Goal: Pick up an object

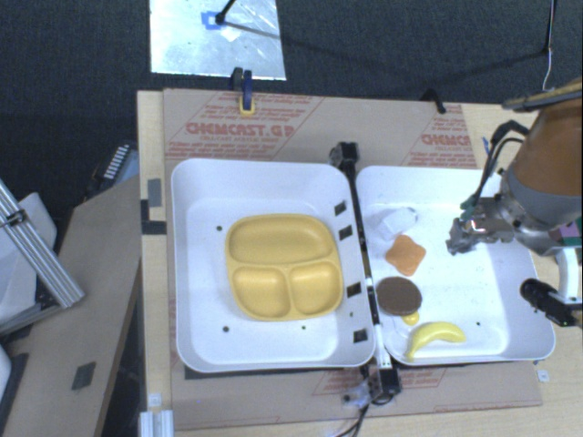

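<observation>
The right bin (510,335) holds an orange toast-like piece (405,254), a brown round disc (399,295), a yellow banana (434,337) near the front edge, and a pale translucent item (398,219) at the back left. My gripper (463,236) hangs over the middle of this bin, to the right of the orange piece and apart from it. Nothing shows between its tips. The grey arm with its orange band (551,157) reaches in from the right.
The left bin (196,335) bears a yellow three-compartment plate (278,265). A black divider with clips (357,244) runs between the bins. A shiny sheet (217,24) lies beyond the bench. An aluminium frame (32,253) stands at the left.
</observation>
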Available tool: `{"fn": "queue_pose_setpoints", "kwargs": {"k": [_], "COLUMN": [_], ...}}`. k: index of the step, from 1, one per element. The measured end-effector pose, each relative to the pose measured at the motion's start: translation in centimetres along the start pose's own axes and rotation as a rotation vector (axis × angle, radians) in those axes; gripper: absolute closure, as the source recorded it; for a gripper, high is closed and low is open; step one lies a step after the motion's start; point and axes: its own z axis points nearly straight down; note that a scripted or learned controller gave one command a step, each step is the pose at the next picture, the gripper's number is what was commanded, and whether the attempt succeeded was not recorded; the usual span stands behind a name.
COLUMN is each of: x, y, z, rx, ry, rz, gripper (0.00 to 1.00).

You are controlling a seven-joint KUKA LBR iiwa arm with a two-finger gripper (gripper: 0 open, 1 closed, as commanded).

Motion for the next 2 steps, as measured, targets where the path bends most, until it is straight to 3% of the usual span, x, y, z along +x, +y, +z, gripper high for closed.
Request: {"fn": "queue_pose_setpoints", "kwargs": {"k": [2], "x": [9.2], "y": [4.4], "z": [-1.5], "rx": [-0.001], "ry": [0.002], "rz": [-0.004], "gripper": [1.00]}}
